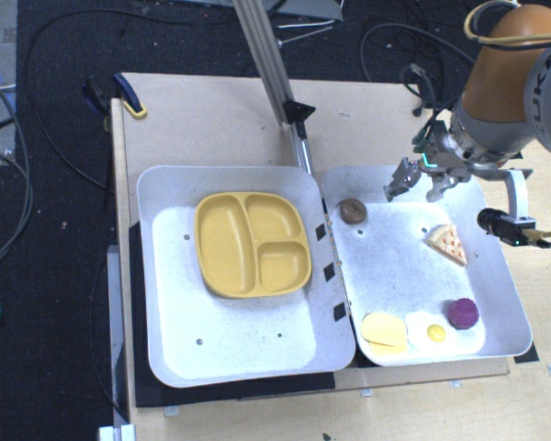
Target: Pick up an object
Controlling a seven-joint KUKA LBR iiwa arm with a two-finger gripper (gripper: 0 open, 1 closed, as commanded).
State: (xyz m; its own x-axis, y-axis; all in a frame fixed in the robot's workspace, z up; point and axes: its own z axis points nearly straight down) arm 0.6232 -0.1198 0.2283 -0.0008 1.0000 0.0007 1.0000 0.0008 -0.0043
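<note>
Two bins: shallow white trays side by side on the bench; the left bin (165,274) and the right bin (395,265) meet along their inner edges.
Left bin contents: one yellow divided plate (253,244) with three compartments, sitting toward the bin's upper middle.
Right bin contents: five small toy foods, spread well apart from the top edge to the bottom edge.
Brown piece: a small round brown object (353,211), perhaps a toy mushroom or nut, too small to be sure, near the bin's upper left corner.
Pizza slice: a toy pizza slice (447,243) lies by the right wall, crust end up and to the left.
Purple piece: a round purple ball (463,313) in the lower right corner.
Fried egg: a toy fried egg (430,332) along the bottom edge, just beside the purple ball.
Pale yellow piece: a flat pale yellow slice (384,330) to the egg's left, touching or nearly touching it.
Arm: grey with an orange band, reaching in from the right over the right bin's upper edge.
Gripper: the gripper (421,180) hangs above the bin's top right area, its two fingers spread apart with nothing between them; the pizza slice lies near it, below and to the right.
</note>
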